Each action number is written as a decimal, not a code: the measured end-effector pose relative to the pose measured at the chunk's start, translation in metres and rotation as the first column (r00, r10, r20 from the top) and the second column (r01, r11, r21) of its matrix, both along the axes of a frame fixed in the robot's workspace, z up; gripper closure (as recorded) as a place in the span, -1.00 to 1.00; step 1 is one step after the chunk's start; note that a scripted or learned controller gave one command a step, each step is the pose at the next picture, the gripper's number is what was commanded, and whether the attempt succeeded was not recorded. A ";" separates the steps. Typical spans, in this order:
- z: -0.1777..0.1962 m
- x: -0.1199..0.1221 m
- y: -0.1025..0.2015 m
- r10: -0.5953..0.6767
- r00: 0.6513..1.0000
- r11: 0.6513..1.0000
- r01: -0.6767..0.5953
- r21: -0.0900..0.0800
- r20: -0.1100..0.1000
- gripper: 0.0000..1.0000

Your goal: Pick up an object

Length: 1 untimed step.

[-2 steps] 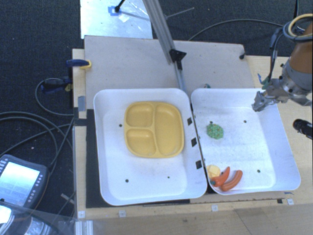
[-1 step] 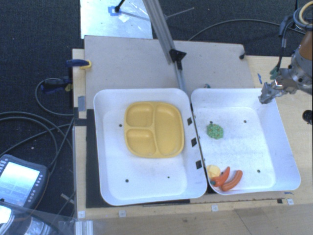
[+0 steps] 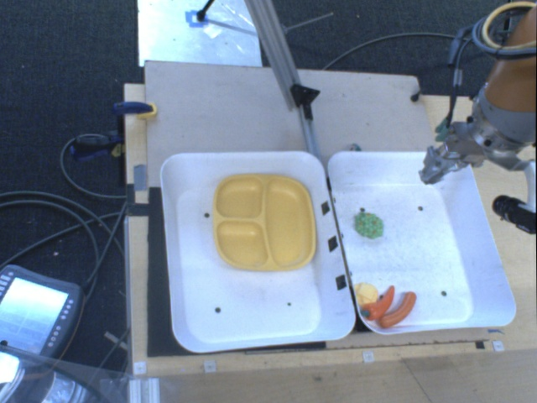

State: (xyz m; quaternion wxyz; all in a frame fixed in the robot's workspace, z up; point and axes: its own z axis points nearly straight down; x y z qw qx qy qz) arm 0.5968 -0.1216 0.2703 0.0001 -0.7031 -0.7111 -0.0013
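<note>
Camera view, nearest edge first: at the front of the right bin [image 3: 491,305] lie two orange-red toy sausages [image 3: 392,306] side by side, touching a small yellow piece [image 3: 366,292] just to their left. Farther back in that bin, near its left wall, sits a green, bumpy toy, something like broccoli [image 3: 368,224]. The left bin [image 3: 180,309] holds a yellow divided plate [image 3: 264,222] with three compartments, lying flat toward the bin's back. Farther still, the hand [image 3: 436,167] hangs over the right bin's back right part, well apart from all the toys; whether it is wide or narrow I cannot tell. The tabletop [image 3: 361,107] stretches behind the bins.
</note>
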 end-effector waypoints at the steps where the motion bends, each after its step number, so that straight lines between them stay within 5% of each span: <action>1: -0.016 -0.011 0.054 0.000 1.000 1.000 0.000 0.000 -0.002 1.00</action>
